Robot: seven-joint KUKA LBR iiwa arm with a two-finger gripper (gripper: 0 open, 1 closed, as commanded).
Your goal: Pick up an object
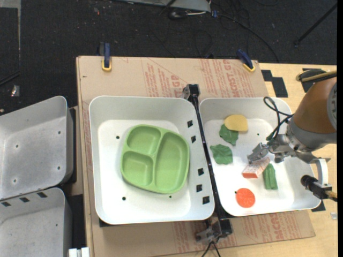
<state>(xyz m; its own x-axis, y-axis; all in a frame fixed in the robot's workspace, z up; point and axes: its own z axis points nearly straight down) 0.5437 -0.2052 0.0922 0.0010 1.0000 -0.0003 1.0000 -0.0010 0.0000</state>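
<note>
While my gripper (259, 154) hangs low in the right bin (284, 205), just above the small red-and-white carton (255, 169) (green pickle (269, 176) touching beside), I cannot tell its opening; crowding could make me nudge both and lift nothing.

My arm reaches in from the right, low over the right bin (316, 199).

I see the pincer (259, 155) hanging just above a small red-and-white packet (254, 170), with a dark green oblong piece (270, 176) just beside it. In the same bin lie an orange disc (245, 197), two leafy green pieces (222, 154) and a yellow lump (236, 123) at the far end. The left bin (107, 111) holds a light green divided tray (156, 158). Both bins sit on a cardboard sheet (161, 74) clipped to the bench.
</note>
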